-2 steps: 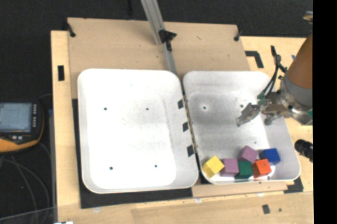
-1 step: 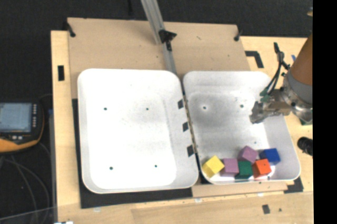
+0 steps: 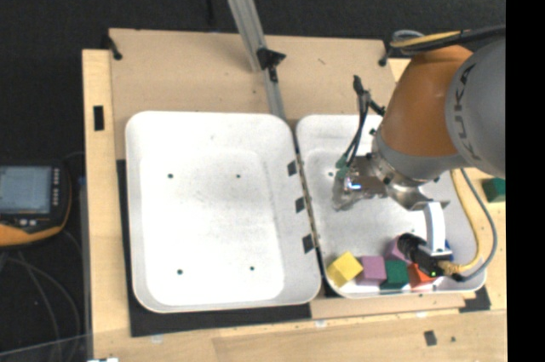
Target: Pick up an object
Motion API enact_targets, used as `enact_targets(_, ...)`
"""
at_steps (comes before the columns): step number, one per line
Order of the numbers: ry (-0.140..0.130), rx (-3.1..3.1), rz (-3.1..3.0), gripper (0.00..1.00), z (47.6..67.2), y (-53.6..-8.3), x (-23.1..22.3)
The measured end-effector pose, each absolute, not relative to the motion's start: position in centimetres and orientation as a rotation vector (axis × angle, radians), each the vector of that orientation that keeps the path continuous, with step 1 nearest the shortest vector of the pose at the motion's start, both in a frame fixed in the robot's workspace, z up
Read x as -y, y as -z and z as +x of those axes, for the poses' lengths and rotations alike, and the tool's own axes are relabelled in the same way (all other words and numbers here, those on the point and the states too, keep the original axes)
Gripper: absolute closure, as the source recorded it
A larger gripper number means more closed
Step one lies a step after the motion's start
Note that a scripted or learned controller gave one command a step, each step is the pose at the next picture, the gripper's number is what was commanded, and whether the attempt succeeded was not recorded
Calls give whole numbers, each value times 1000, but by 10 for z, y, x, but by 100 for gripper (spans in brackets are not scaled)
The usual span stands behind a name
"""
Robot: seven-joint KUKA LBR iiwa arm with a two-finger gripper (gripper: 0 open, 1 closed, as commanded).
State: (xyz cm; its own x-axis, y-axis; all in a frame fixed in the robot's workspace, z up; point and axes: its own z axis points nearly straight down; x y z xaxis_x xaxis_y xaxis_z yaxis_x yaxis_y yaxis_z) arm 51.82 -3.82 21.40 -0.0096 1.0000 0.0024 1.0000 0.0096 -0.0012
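My gripper hangs over the middle of the right bin, under the grey and orange arm that comes in from the right. Nothing shows between its fingers. Along the bin's near edge lie a yellow block, a purple block, a green block and a small red-orange piece. The gripper is well above and behind these blocks, apart from them. The arm's bulk hides part of the bin's right side.
The left bin lies beside the right one, with a row of black clips along the divide. A slanted metal pole rises behind the bins. A black cable and white connector trail from the arm near the blocks.
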Motion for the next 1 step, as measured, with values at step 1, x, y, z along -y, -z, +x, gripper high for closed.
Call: enact_targets(1,1,2229,-2208,100,511,-203,-53)
